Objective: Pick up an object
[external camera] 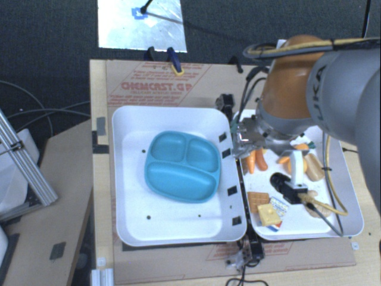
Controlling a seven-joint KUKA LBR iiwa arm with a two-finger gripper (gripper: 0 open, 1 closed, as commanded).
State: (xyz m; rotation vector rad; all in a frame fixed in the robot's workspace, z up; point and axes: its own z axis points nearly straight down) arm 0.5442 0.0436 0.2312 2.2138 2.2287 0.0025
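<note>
A: Gripper (245,140) low over the right bin (355,214); can't tell its state, wrist blocks it.
B: Target?
A: Orange carrot pieces (256,159) just below it, smooth, tapered. Waffle square (258,200) beyond.
B: Advice?
A: Centre on one carrot, descend straight. Blue divided plate (181,165) lies left.

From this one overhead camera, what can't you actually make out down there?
- Gripper: the arm's wrist covers it, so its state is unreadable.
- Right bin: the arm hides its far half and whatever lies there.
- Small toy foods: too small and blurred to identify, apart from a carrot-like piece.
- Cardboard lettering: blurred.
- Blue divided plate in the left bin: plainly visible.
</note>
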